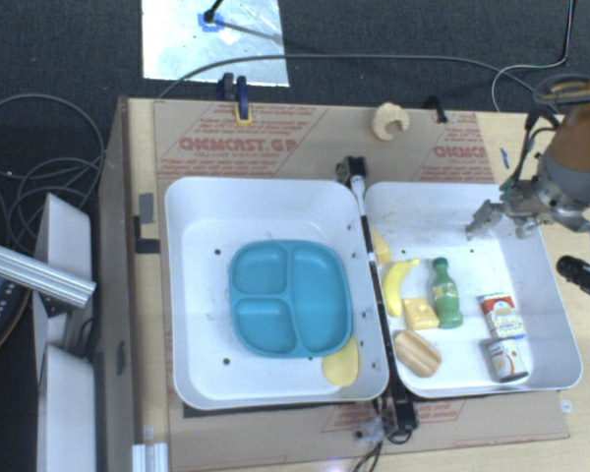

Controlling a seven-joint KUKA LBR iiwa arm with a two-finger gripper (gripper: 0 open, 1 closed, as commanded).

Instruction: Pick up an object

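Two white bins sat side by side on the bench. The left bin [192, 264] held a blue divided plate [289, 298] with a yellow piece [341, 365] at its lower right edge. The arm [576, 160] reached over the right bin [560, 347], its gripper [496, 218] near the upper right corner, grasping nothing; its grip state could not be told. Well below lay a banana [397, 281], a green bottle [445, 292], a bread roll [418, 352] and two small cans [502, 317].

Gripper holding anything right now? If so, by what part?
Nothing held. The gripper hangs over the bare upper part of the right bin, apart from the green bottle and banana.
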